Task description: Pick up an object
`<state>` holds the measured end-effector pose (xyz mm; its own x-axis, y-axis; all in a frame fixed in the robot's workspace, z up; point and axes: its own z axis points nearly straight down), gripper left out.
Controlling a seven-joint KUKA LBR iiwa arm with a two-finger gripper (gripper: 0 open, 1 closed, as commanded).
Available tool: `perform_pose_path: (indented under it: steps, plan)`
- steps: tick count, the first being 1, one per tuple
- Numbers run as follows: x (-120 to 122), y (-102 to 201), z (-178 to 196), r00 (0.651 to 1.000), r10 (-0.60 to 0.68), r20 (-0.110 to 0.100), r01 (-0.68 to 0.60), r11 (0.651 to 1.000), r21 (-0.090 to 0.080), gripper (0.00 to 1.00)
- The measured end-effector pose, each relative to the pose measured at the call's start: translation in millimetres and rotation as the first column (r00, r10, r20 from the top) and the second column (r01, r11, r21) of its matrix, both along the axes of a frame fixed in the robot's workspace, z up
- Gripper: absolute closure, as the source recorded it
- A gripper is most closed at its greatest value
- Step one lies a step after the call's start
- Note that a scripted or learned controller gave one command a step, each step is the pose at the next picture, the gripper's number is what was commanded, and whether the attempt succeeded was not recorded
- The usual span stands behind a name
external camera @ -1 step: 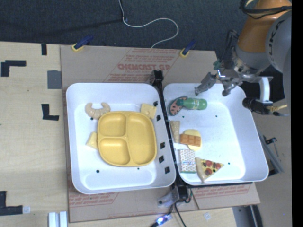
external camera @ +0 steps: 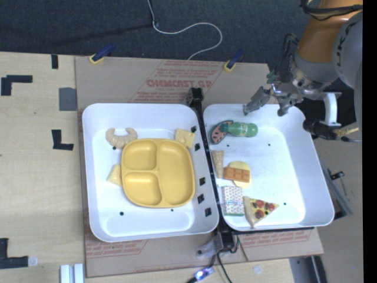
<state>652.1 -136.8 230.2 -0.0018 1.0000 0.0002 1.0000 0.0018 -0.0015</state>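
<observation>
- I see the candidate objects lying in the right bin (external camera: 294, 158), mostly along its left side: a green bottle (external camera: 241, 129) on its side near the top, with a watermelon slice (external camera: 220, 132) touching its left end.
- Below those I note a waffle piece (external camera: 237, 173), with a pale cracker-like strip (external camera: 218, 163) just beside it on the left.
- Near the bin's lower edge sit a small printed packet (external camera: 233, 200) and a pizza slice (external camera: 258, 209), side by side.
- Gripper (external camera: 268, 102) hovers over the upper rim of the right bin, above and to the right of the bottle; its two fingers stand apart, nothing between them.
- Left bin (external camera: 97, 158) holds a yellow divided plate (external camera: 158, 173) at centre.
- Around the plate: a croissant (external camera: 120, 137) at upper left, one cheese wedge (external camera: 185, 137) at upper right, another pale wedge (external camera: 114, 174) at its left edge.
</observation>
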Motion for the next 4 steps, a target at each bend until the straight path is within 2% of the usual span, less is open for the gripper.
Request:
perform_pose_path:
  steps: [3, 4]
  plan:
    - [3, -8, -149, 1.000, 0.001, -0.002, -0.001, 1.000, -0.001, 0.00]
    - [5, -8, -136, 1.000, 0.002, 0.001, -0.002, 1.000, -0.002, 1.00]
